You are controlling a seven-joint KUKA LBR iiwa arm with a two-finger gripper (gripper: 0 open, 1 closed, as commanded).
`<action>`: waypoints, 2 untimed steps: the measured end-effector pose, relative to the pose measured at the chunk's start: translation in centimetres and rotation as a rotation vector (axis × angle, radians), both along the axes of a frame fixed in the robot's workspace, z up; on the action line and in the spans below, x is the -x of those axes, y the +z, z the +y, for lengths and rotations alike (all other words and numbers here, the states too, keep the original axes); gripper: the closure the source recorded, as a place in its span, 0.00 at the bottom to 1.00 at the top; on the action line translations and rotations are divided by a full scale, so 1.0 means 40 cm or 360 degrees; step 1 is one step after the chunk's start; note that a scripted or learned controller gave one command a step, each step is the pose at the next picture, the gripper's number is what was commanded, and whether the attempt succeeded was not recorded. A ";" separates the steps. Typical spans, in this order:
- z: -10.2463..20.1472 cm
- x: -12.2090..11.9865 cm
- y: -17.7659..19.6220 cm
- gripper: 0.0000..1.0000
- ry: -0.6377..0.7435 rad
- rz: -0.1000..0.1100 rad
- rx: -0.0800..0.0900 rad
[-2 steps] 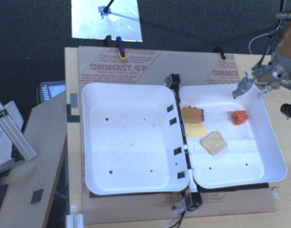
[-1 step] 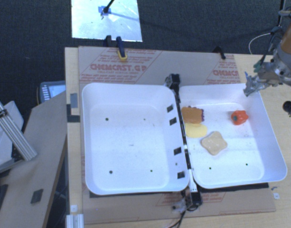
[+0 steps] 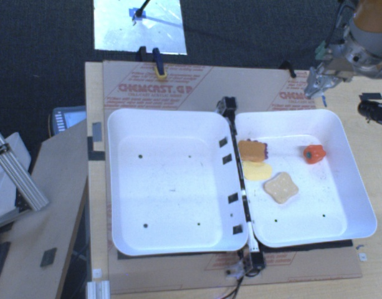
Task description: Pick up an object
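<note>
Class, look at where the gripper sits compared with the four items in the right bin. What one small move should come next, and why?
Probably move the gripper forward and down toward the red pepper. The gripper hangs above the bench beyond the right bin's far rim, and the pepper lies nearest, apart from the orange block, yellow piece and toast slice.

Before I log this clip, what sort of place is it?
Probably a robotics lab's grasping bench: two white bins on a taped board, toy food such as a red pepper in the right one, and a robot gripper above its far corner.
</note>
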State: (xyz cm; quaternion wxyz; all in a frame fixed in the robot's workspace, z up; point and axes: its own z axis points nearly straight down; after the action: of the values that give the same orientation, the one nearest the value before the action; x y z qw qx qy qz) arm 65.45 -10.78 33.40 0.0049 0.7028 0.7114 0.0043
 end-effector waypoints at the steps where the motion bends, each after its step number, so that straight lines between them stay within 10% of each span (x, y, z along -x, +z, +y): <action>1: 0.311 0.012 0.272 1.00 0.0008 -0.0004 -0.0007; 2: 0.494 0.006 0.277 1.00 -0.0001 0.0014 -0.0007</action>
State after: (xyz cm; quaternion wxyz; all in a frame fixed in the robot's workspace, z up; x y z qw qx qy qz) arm 65.21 8.96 44.47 0.0003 0.7030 0.7112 0.0027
